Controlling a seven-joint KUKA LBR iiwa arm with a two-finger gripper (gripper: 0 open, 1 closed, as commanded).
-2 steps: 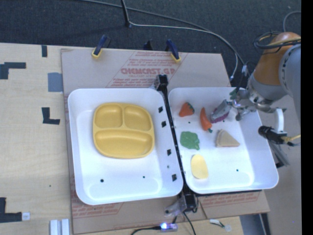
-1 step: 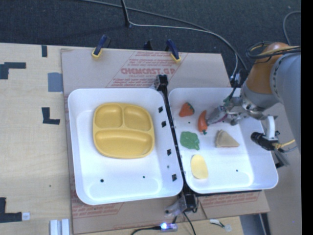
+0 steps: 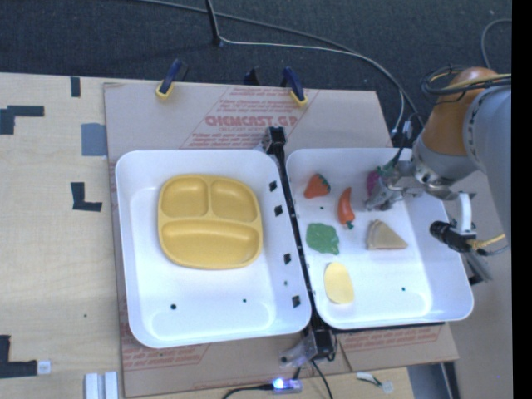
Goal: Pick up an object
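The arm reached in from three o'clock and its gripper [image 3: 381,196] hung low in the right bin [image 3: 416,293], just above the tan wedge [image 3: 385,237] and beside a purple piece [image 3: 376,177] at its eleven o'clock; I could not tell how its pincer stood. Toy foods lay around: a red chilli [image 3: 346,207], an orange-red piece [image 3: 317,186], a green leaf [image 3: 322,238] and a pale yellow oval [image 3: 338,282]. At nine o'clock, the left bin [image 3: 141,306] held a yellow divided plate [image 3: 209,221].
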